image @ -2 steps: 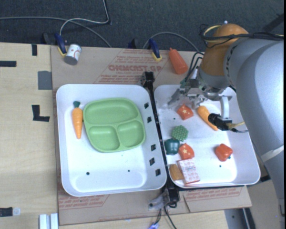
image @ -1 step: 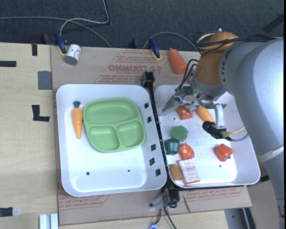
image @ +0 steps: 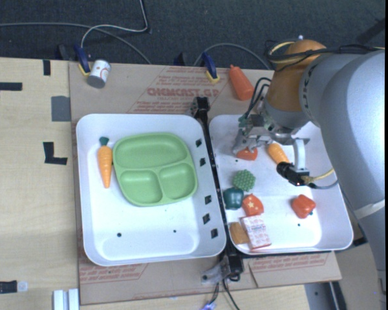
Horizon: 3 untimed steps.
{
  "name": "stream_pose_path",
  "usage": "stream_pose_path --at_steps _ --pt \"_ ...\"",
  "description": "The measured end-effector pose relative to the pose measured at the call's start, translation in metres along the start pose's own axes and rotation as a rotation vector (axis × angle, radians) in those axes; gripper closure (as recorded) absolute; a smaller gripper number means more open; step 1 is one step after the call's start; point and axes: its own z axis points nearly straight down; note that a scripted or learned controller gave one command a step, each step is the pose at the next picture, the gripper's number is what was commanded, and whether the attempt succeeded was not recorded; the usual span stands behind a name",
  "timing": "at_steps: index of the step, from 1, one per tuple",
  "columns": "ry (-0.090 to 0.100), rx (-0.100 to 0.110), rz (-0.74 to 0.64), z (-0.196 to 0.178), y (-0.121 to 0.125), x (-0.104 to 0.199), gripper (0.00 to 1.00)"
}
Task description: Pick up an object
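The gripper is seen lowered into the right bin, near that bin's 11 o'clock corner. Its metal fingers are positioned directly over a small red-orange item; whether they are spread or pinched cannot be told, since the wrist hides the tips, and no object is seen clamped between them.

An orange piece lies just beside the gripper at its 3 o'clock. A green knobbly ball is noted at 6 o'clock of the gripper, with a dark teal object below it and a red-orange strawberry-like piece touching or nearly touching that. A red pepper-like piece sits at 4 o'clock, well apart. A small printed packet lies near the bin's 7 o'clock edge.

The left bin holds a green divided plate and a toy carrot at the plate's 9 o'clock. Outside the bins, an orange carrot-like toy rests on the cardboard at 12 o'clock of the gripper.
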Motion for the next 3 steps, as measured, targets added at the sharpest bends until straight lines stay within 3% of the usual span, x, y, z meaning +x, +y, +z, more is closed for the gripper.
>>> stream_pose_path --at_steps 1,2,3 --pt "0.000 0.000 0.000 0.000 0.000 0.000 0.00" --pt "0.001 0.002 -0.001 -0.009 0.000 0.001 1.00" --pt "0.005 0.003 -0.001 -0.089 -0.054 0.041 1.00"
